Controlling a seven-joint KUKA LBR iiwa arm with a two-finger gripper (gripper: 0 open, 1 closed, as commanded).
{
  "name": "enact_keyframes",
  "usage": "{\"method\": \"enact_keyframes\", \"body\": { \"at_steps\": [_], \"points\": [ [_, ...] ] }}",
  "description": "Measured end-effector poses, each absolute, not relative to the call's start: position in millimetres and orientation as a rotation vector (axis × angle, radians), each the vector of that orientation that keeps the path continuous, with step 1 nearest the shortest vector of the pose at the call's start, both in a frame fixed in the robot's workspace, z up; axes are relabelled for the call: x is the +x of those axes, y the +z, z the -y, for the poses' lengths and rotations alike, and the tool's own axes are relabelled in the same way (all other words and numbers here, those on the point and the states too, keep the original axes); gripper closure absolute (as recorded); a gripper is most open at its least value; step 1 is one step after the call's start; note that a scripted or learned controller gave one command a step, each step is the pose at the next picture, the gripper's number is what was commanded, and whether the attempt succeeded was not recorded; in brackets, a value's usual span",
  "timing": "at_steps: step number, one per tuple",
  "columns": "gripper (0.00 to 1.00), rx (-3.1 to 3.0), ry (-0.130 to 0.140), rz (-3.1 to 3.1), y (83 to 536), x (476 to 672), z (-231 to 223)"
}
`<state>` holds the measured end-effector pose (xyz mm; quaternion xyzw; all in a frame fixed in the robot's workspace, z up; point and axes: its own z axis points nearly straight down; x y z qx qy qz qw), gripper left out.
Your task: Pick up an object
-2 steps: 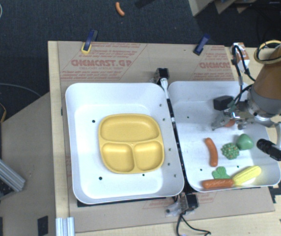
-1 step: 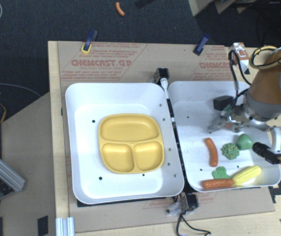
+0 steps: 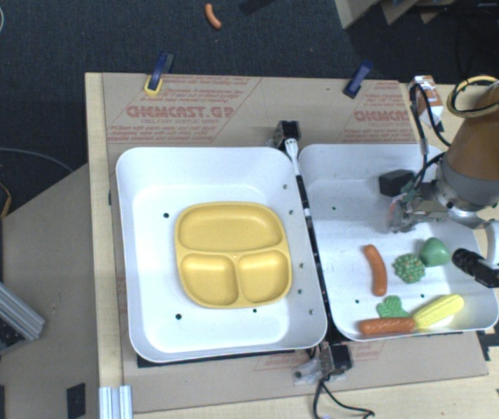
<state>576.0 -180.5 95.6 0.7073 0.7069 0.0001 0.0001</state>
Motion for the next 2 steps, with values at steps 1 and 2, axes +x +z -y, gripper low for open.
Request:
{"method": "enact_keyframes", "body": {
  "at_steps": [1, 2],
  "points": [
    [1.00, 2.217, 0.004, -2.218, 146.4, 569.8, 174.6],
    [1.00, 2.215, 0.005, -2.218, 202.0, 564.7, 167.1]
  ]
}}
